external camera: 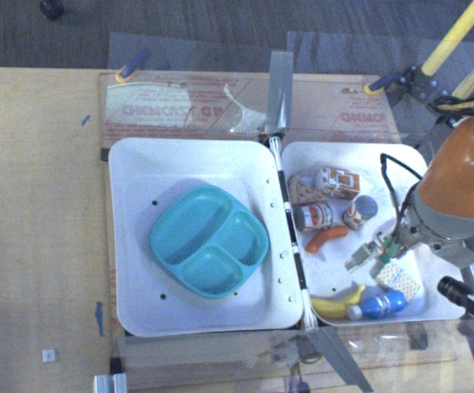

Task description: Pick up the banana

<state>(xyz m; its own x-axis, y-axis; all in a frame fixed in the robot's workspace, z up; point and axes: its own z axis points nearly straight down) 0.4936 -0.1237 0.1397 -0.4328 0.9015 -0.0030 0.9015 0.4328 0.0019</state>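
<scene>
We judge the banana (335,304), at the right bin's (400,152) front edge, light and smooth; grip mid-length. The gripper (373,254) looks open, holding nothing.

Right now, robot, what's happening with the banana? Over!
Pincer hovering in right bin, nothing gripped. Banana lies at bin's near edge. Blue bottle touching it.

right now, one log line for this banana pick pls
task: pick banana | banana: right bin, near edge, beside blue bottle | gripper: above bin, not on banana | not grasped
</scene>
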